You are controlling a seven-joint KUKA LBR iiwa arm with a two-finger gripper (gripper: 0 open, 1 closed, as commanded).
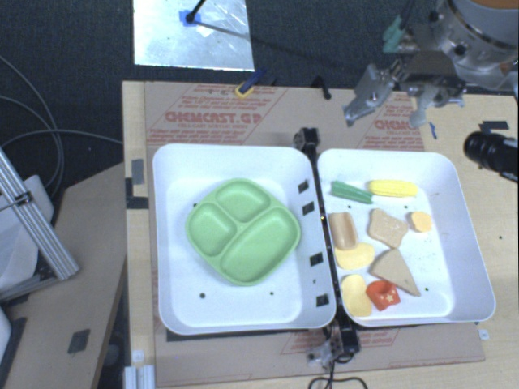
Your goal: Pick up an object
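My gripper [388, 110] hangs high above the far edge of the right bin [454, 217], fingers spread open with nothing between them. Below it in that bin lie toy foods: a green bean pod [350, 191], a yellow corn cob [392, 188], a small orange piece [421, 221], a tan hot dog [343, 229], a beige bread slice [388, 228], a yellow chip [354, 256], a tan wedge [396, 271], a red tomato piece [383, 294] and a yellow lemon-like piece [355, 294].
The left bin [174, 217] holds a green divided plate [242, 231]. A black divider with clips [320, 233] runs between the bins. A shiny metal sheet [192, 23] lies beyond the bench at the back.
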